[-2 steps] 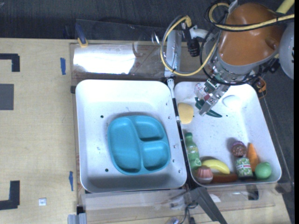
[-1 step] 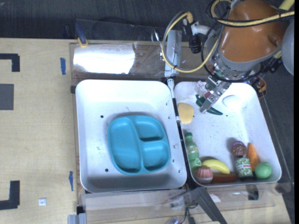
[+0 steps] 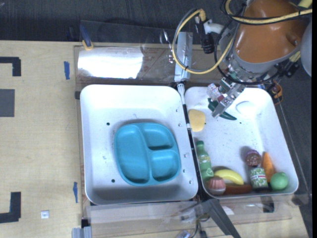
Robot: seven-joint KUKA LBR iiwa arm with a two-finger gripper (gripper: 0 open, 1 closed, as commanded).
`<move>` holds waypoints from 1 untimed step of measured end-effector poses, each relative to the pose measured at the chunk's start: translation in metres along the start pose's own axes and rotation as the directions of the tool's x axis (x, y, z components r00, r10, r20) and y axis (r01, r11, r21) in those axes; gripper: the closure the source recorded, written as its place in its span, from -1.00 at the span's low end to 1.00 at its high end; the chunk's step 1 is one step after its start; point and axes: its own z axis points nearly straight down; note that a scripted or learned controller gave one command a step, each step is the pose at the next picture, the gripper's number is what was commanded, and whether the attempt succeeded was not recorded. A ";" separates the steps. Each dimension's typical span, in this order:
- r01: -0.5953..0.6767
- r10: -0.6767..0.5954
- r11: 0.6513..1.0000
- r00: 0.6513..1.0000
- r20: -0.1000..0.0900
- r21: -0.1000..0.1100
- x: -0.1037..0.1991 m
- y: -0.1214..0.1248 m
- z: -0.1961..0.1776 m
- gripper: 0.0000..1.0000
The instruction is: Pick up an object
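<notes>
Camera view, arm: grey KUKA arm with an orange band (image 3: 267, 21) enters at the upper right of the frame, yellow cables looped beside it.
Gripper: two-finger gripper (image 3: 221, 104) hangs over the upper part of the right white bin (image 3: 285, 133); whether it is wide or narrow cannot be told, and no object can be made out between its tips.
Just beneath it: a dark green flat piece (image 3: 229, 116) on the bin floor.
Upper left of right bin: pale yellow rounded block (image 3: 196, 119) by the dividing wall.
Left wall: green bottle (image 3: 203, 158).
Lower edge: yellow banana (image 3: 229, 175), pink-red rounded toy (image 3: 216, 184), small green-and-red can (image 3: 257, 177), green ball (image 3: 279, 181), orange carrot (image 3: 268, 164), dark red round piece (image 3: 252, 157).
Left white bin (image 3: 94, 108): blue three-compartment plastic tray (image 3: 146, 152) at frame centre.
</notes>
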 end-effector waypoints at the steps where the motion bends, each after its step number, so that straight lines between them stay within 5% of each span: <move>1: 0.028 -0.028 1.000 1.000 -0.004 -0.011 -0.034 0.007 -0.009 1.00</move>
